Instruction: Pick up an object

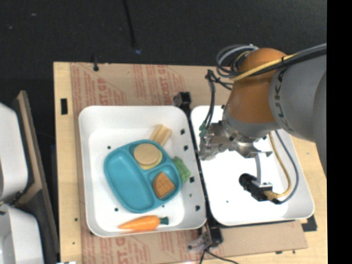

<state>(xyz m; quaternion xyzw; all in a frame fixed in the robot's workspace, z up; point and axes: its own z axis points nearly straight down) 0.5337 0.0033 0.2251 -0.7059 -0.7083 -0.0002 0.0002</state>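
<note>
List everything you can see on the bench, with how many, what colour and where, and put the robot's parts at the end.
bins: two, white, side by side on the bench
tray: one, blue, divided, in the left bin
round biscuit: one, tan, in the tray's upper compartment
waffle piece: one, orange-brown, in the tray's right compartment
carrot: one, orange with green top, left bin near the front wall
wooden block: one, pale tan, left bin, by the tray's upper edge
green piece: one, at the tray's right edge
arm: one, grey and orange, over the right bin
claw: one, dark metal, above the right bin's left side
</note>
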